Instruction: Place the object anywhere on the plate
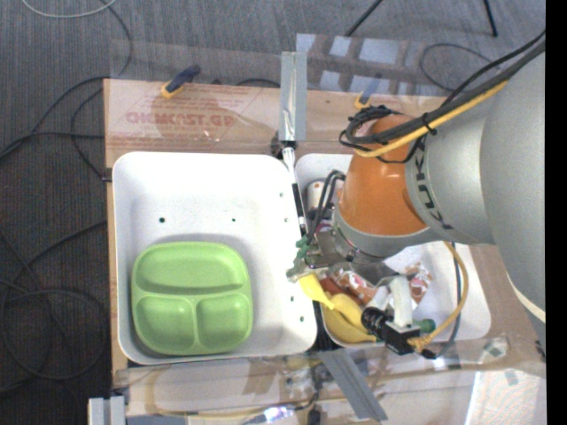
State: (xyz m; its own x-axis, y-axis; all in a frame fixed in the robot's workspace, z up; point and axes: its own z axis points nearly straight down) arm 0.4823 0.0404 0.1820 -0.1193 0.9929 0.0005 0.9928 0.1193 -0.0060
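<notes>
Gripper point(312, 268): low over right bin point(474, 312), at its left wall, beside yellow banana-like object point(341, 315) and red-and-white item point(409, 283); open, closed or gripping, cannot tell. Green divided plate point(191, 297): left bin point(204, 184), bare. Placement not yet done; pickup and transfer judged outstanding.

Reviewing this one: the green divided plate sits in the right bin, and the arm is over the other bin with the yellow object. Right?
Not quite. The camera view shows the green plate in the left bin; the arm is over the right bin, where the yellow object lies.
</notes>
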